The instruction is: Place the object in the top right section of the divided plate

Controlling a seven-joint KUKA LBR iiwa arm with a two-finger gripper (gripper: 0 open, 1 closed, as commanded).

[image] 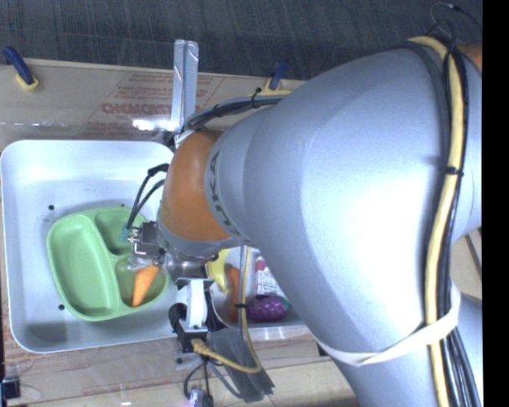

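A green divided plate [81, 265] lies in the left white bin [34, 176]. It has one large section on the left and two small ones on the right. An orange carrot [142, 285] lies in the lower small section, its tip pointing down. My gripper [140, 244] hangs just above the carrot's upper end, over the divider between the two small sections. The grey arm and its orange band [191, 189] cover most of the gripper and part of the upper small section [112, 225].
The right bin is mostly hidden under the arm. At its near edge lie purple grapes [268, 309], an orange item [233, 280], something yellow [221, 263] and a white-and-pink packet [264, 278]. A cardboard sheet [85, 91] lies behind the bins.
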